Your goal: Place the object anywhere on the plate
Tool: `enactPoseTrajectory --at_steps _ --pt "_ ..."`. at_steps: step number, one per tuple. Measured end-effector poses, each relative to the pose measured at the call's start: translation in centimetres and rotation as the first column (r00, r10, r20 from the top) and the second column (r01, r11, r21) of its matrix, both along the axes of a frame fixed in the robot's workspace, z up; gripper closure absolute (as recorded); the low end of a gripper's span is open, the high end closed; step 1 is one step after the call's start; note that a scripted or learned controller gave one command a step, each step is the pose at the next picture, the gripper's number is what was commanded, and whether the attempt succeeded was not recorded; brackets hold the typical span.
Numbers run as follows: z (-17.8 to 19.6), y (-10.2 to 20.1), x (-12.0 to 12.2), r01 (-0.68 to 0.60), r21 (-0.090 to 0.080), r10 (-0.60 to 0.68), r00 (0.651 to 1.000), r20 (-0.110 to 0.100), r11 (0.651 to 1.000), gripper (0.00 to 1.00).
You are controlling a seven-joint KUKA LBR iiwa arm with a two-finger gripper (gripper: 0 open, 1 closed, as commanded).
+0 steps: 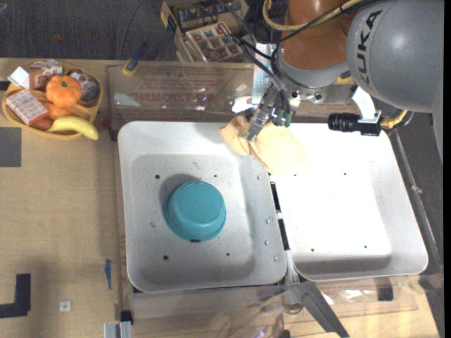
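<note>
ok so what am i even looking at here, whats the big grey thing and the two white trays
The big grey thing is a robot arm, reaching in from the right of the picture. A single camera fixed above the bench took the shot, looking down at a slant. At the arm's tip is a two-finger gripper; whether its fingers are open or shut is hard to tell.

The two white trays are shallow bins side by side. The left bin holds a round teal plate. A pale yellow cloth-like object lies across the top edge where the left bin meets the right bin, with the gripper right at its corner. I cannot tell if the cloth is actually gripped.

On the bench at the far left sits a bowl of toy food, including a banana and a small orange pumpkin.
</note>
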State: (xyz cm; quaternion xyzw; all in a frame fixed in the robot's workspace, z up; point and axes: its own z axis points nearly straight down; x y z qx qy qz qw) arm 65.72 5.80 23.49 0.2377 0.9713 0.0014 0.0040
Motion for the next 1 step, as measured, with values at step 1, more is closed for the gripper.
enactPoseTrajectory --at_steps 1 --pt "0.85 5.05 -0.41 -0.386 -0.002 0.386 0.922 0.001 0.922 1.00"
